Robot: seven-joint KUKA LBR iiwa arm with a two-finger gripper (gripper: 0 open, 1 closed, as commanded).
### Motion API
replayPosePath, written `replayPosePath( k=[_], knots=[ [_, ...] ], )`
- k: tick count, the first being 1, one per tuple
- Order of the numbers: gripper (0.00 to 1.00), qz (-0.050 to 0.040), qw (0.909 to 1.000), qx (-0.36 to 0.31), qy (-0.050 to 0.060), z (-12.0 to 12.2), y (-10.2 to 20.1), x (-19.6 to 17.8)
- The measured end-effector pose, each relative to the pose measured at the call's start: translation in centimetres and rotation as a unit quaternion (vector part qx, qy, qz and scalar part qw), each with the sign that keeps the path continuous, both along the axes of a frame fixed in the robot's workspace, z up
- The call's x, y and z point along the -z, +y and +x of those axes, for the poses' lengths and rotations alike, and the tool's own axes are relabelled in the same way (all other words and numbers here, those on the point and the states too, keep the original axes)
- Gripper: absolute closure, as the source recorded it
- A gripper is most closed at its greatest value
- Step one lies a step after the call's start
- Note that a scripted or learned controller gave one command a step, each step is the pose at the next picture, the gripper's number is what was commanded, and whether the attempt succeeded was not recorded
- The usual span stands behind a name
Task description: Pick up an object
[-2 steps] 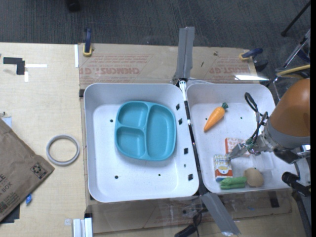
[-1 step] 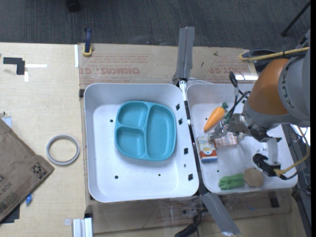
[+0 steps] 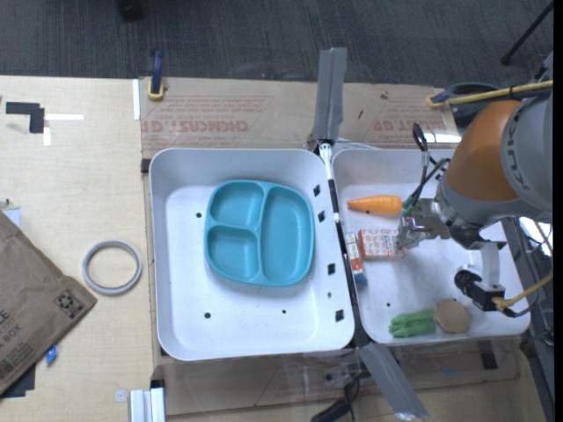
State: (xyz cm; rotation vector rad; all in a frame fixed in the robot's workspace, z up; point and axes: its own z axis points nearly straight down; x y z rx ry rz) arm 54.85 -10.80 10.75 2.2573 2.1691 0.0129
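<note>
Green toy (image 3: 412,323), brown disc (image 3: 452,316), carrot (image 3: 375,205)

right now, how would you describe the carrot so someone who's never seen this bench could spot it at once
Look at the right-hand white bin, the one the grey and orange arm reaches into. Near its far left corner lies the carrot, a small tapered orange piece lying on its side, just beyond a red and white carton. It is the only orange item in the bin; the green piece and the tan piece sit at the near side.

Colours across the two white bins

Turquoise divided plate (image 3: 260,233) in the left bin (image 3: 167,262); right bin (image 3: 387,319) shows an orange carrot (image 3: 375,205), red-and-white carton (image 3: 378,243), green toy vegetable (image 3: 412,323), tan disc (image 3: 453,316).
</note>
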Motion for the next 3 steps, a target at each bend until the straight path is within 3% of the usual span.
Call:
replayPosePath(
  k=[1, 2, 3],
  knots=[
    [0.00, 0.0001, 1.0000, 0.000, 0.000, 0.0, 0.0, 0.0],
    [0.00, 0.0003, 1.0000, 0.006, 0.008, 6.9, 0.9, 1.6],
    [0.00, 0.0003, 0.9999, 0.003, 0.011, 10.9, 1.2, 1.6]
  ],
)
